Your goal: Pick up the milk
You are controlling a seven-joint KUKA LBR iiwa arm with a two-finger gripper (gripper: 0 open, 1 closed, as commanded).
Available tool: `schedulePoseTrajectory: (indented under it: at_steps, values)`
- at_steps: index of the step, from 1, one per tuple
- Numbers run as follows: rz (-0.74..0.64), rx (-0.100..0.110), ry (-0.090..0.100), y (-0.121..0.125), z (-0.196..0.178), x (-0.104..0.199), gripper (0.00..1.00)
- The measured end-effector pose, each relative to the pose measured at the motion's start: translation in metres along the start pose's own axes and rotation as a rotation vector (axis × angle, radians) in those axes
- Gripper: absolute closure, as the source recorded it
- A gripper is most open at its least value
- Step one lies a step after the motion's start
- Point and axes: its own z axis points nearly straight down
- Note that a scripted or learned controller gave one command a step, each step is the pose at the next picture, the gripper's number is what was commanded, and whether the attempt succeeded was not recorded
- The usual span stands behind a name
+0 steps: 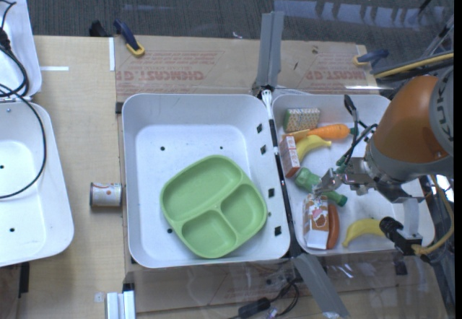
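The milk (316,224), a small white carton with red print, lies flat at the near edge of the right bin (375,249). A red sausage (333,226) touches its right side, and a yellow banana (366,230) lies farther right. Just above the carton hovers the gripper (333,182), beside a green bottle (315,184); how far its fingers are spread cannot be told. Farther back lie a red box (289,155), a second banana (312,144), a carrot (330,131) and a tan block (302,119). The left bin (144,166) holds a green divided plate (213,206).
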Motion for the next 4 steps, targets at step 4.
schedulePoseTrajectory:
  at_steps: [4]
  values:
    - [0.648, 0.004, 0.0, -0.022, 0.022, 0.013, 0.0]
